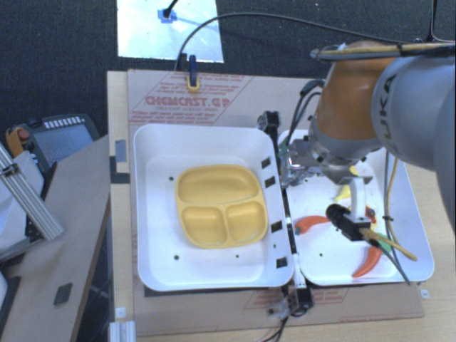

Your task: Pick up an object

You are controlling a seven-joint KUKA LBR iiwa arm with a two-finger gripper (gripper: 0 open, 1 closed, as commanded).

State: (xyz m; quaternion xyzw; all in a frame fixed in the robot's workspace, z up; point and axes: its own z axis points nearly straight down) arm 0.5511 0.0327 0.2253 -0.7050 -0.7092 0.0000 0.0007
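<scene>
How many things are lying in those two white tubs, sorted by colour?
Yellow: 2, the divided plate in the left bin and a small yellow piece in the right bin, half hidden by the arm.
Orange: 2, a short orange piece and a curved orange piece, both in the right bin.
Total: 4 in plain sight; the arm may cover more.

Yellow divided tray [219, 205]: smooth plastic, faint sheen. White bins [153, 191]: smooth matt plastic. Cardboard sheet [192, 102], 12 o'clock of tray: matt, printed. Orange piece [311, 224], 3 o'clock of tray: glossy plastic.
</scene>
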